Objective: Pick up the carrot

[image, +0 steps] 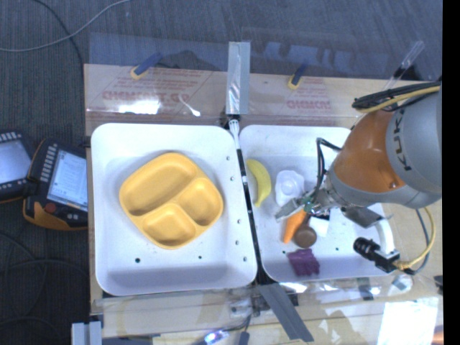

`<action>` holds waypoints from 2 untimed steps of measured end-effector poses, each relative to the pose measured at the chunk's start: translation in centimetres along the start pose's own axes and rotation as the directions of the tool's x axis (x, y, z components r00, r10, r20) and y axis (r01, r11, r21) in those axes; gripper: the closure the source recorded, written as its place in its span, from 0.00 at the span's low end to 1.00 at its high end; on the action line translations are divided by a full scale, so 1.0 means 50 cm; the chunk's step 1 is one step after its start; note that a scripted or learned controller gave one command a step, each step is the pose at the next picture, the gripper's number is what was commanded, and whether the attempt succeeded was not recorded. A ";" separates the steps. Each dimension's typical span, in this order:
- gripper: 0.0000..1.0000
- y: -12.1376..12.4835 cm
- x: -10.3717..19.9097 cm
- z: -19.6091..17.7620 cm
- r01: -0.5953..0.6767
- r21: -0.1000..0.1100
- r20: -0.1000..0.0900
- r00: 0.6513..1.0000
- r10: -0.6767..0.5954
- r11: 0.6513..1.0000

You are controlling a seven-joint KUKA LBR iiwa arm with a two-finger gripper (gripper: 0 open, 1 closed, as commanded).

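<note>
Here, carrot beside gripper, right bin

The carrot lies in the right-hand bin, near its middle. It's orange and short, tilted so its upper end points up and to the right. Its lower end points toward the front left. A brown round item sits touching its right side.

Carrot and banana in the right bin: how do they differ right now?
The carrot is orange, short and straight; the banana is yellow, longer and curved. The carrot lies mid-bin right under the pincer; the banana lies apart, along the bin's left wall. Both rest on the bin floor.
</note>
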State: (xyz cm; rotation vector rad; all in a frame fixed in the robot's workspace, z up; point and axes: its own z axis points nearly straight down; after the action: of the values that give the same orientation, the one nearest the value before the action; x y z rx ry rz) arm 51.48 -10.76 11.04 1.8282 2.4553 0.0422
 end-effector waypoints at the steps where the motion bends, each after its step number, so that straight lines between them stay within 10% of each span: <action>1: 0.00 -0.013 0.000 -0.001 -0.247 -0.002 -0.006 0.969 0.247 0.969; 2: 1.00 -0.013 -0.011 -0.023 -0.252 -0.008 0.007 0.968 0.252 0.968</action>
State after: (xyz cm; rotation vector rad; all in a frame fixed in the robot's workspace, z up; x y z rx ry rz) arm 50.93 -11.46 12.15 2.1215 2.1978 0.0589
